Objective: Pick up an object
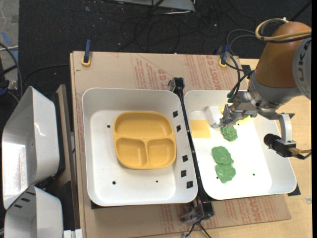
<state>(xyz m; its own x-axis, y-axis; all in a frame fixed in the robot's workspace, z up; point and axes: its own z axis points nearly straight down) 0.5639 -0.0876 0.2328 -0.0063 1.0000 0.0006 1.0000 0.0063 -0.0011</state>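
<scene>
Down over the right bin [282, 182], near its back wall. Gripper [229, 120] poised directly above a small green lump [229, 133], which sits just past the fingertips toward the bin's front. Whether pinched or merely touched: cannot tell, fingers too blurred and bunched. Lump roundish, no clear long axis, no real heading. Toward the bin's front from it, two more green pieces [223, 155]. Toward the bin's left wall, a yellow slab [200, 129]. Straight descent probably enough.

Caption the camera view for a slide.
Gripper poised over a green piece in the right bin.
</scene>
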